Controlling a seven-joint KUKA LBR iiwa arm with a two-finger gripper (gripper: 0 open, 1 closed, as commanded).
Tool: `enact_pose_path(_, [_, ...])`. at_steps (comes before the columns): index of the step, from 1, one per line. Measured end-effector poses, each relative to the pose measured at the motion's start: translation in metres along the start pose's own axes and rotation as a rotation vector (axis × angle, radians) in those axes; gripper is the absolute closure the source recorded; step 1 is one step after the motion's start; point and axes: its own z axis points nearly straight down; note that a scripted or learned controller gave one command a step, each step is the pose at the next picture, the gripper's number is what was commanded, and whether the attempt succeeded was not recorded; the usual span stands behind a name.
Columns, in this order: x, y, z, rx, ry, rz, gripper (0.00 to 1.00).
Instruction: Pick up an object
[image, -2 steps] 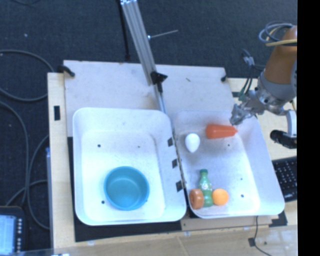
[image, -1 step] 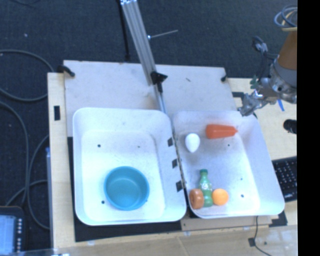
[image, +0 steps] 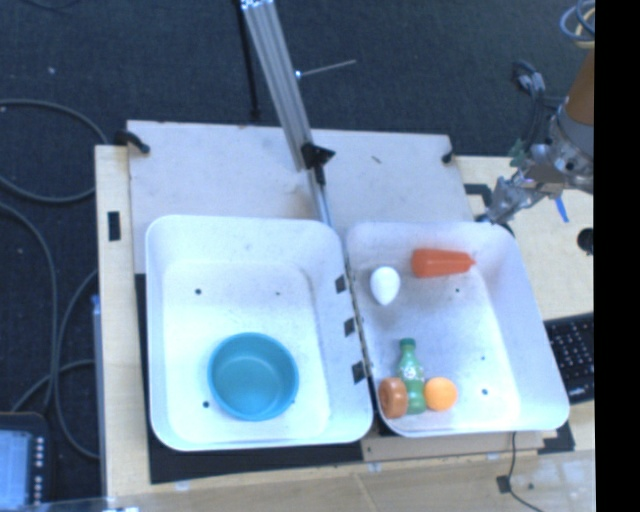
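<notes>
The right bin (image: 500, 330) holds an orange carrot-shaped piece (image: 441, 262) near its far edge and a white egg (image: 385, 285) to the carrot's left. A small green bottle (image: 408, 362), a brown-red rounded item (image: 392, 396) and an orange ball (image: 440, 394) cluster at the near edge. A blue bowl (image: 253, 376) sits in the left bin (image: 180, 300). My gripper (image: 497, 207) hangs over the right bin's far right corner, right of the carrot and apart from it, with nothing seen in it.
A slanted metal pole (image: 285, 90) runs down to the gap between the bins at the back. A black keyboard (image: 572, 355) lies right of the right bin. Cables (image: 40, 250) trail on the dark floor to the left.
</notes>
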Motion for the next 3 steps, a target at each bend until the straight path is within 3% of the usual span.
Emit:
enact_pose_path(2, [0.098,-0.004,-0.01,0.006,0.002,0.0,1.0])
enact_pose_path(3, [0.144,0.003,0.004,0.011,0.002,0.001,1.0])
